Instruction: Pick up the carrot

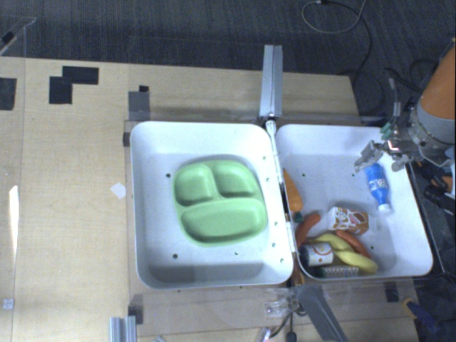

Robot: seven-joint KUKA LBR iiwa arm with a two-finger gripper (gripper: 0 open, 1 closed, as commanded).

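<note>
The carrot (291,192) lies in the right bin (320,144), against its left wall, just far of the food pile at the near edge. It is not yet picked up; approach and grasp remain. The gripper (382,155) hangs well right of it, above a blue bottle (377,184). Its jaws stand apart, holding nothing.

A pale wooden bench (71,191) carried two shallow white bins side by side, the left bin (142,212) and the right bin (417,251), their inner rims touching. Black patches (71,83) marked the bench's far left part, near the left bin
</note>
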